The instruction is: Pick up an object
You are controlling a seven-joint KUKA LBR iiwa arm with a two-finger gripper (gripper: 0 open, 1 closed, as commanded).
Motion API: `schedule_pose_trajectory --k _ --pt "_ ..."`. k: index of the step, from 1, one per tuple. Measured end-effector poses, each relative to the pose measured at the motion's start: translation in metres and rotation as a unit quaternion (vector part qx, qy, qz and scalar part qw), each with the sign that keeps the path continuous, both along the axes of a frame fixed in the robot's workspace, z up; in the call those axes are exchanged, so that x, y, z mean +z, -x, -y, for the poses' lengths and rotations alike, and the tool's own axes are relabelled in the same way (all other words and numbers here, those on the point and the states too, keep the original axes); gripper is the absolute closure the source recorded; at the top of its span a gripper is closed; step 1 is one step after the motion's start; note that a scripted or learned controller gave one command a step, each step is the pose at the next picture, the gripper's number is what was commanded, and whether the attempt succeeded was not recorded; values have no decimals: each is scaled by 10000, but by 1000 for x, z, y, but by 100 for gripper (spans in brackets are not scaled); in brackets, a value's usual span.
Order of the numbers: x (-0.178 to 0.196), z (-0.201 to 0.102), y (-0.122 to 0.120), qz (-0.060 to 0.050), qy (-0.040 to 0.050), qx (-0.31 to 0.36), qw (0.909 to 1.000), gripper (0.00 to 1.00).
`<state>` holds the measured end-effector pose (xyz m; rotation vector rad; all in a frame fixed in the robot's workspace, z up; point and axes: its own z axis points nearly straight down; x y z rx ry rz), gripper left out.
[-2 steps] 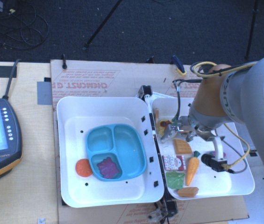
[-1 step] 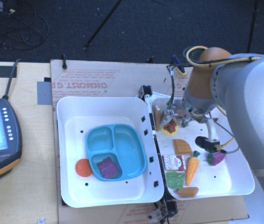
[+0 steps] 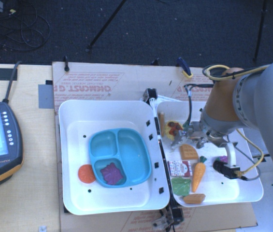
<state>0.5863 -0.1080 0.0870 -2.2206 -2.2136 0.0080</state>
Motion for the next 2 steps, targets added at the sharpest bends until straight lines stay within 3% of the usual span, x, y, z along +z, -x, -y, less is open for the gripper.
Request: schedule_pose_trajectory --k 1,2 --pt "0 -8 30 6 -5 6 10000 0" --pt "1 -14 -61 66 10 33 10000 0"
